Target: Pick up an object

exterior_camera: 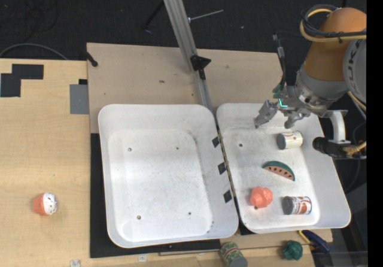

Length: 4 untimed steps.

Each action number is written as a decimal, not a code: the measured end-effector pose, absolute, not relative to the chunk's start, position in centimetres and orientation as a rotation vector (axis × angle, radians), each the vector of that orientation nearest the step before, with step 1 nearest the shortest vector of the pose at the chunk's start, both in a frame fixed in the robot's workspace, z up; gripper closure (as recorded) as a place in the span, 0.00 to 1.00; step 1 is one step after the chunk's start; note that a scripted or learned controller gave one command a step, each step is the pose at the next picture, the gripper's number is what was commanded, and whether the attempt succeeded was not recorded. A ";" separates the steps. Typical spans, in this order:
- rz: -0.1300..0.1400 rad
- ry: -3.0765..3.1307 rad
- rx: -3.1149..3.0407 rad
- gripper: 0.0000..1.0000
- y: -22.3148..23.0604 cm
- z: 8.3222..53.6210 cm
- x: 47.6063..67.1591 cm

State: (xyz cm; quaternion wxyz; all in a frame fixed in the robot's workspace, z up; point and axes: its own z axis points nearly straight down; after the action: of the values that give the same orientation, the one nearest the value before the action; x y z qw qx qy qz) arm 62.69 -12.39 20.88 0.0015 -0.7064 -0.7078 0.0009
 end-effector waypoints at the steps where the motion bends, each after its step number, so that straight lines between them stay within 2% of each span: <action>1: 0.007 -2.216 -2.217 0.00 -11.6 15.7 62.0; 2: 0.008 -2.217 -2.216 0.00 -11.7 11.2 62.2; 3: 0.004 -2.220 -2.219 0.00 -11.6 9.1 62.2; 4: 0.003 -2.215 -2.223 1.00 -11.7 10.1 62.2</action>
State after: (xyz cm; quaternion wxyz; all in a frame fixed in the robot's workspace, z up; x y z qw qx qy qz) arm 62.21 -11.68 10.11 0.0017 -0.7084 -0.7058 0.0010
